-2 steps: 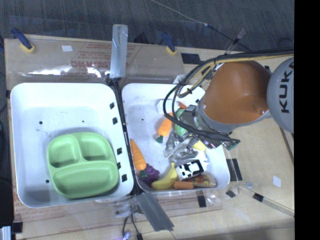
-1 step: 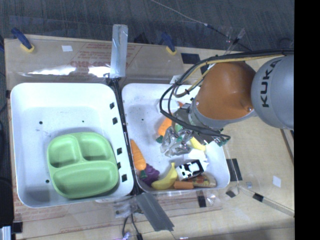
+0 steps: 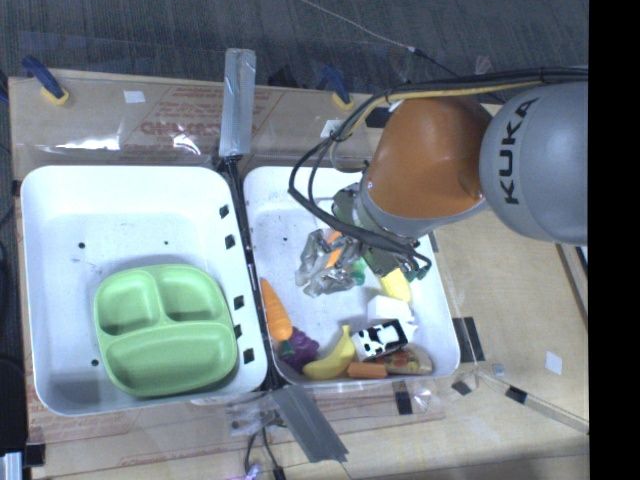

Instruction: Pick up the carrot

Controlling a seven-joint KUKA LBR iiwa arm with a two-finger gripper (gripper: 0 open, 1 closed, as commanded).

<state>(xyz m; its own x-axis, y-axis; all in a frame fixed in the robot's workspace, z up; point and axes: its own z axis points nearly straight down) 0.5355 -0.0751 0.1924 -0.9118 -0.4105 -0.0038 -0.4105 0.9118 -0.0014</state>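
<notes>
Over in the left bin (image 3: 60,208) sits a green divided plate (image 3: 165,328). Now the right bin (image 3: 275,193): the carrot (image 3: 276,311), orange, slim and tapered, lies along its left wall, beside a purple toy (image 3: 297,346). My gripper (image 3: 330,263) hovers just right of it; its opening I cannot tell.

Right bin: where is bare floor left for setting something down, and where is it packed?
In the right bin, bare floor lies along the far wall and upper left, between the divider and the gripper. The near end is crowded: carrot, banana, purple grapes and cow toy cluster there. The left bin has bare floor beyond the green tray.
</notes>
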